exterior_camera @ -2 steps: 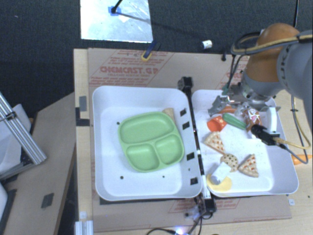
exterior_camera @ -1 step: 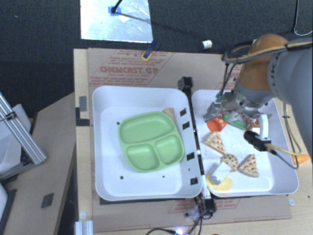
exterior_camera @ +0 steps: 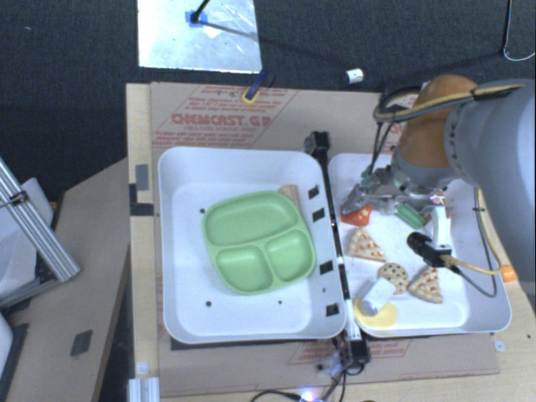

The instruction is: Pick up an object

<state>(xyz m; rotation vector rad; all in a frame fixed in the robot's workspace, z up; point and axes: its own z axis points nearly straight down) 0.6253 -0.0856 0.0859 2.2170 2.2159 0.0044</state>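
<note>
In the right bin (exterior_camera: 490, 308), the gripper (exterior_camera: 366, 198) hangs low over the far-left corner, just above a small red and white toy piece (exterior_camera: 358, 216); whether the fingers are spread or pressed together I cannot tell, for the wrist hides them, and nothing can be seen held. That red piece is the likeliest thing to pick up, and the risk is plain: it lies close to the bin's left wall, so a finger could strike the wall or shove the piece aside instead of straddling it. Nearer the camera from the red piece lies a pizza slice (exterior_camera: 366, 246), then a cookie (exterior_camera: 392, 275), a second pizza slice (exterior_camera: 426, 286) and a yellow cheese wedge (exterior_camera: 379, 316); a green item (exterior_camera: 409, 216) sits just right of it. A black and yellow cable (exterior_camera: 456, 265) trails right of these and could snag. The left bin (exterior_camera: 180, 224) holds a green divided plate (exterior_camera: 258, 241), well apart.
</note>
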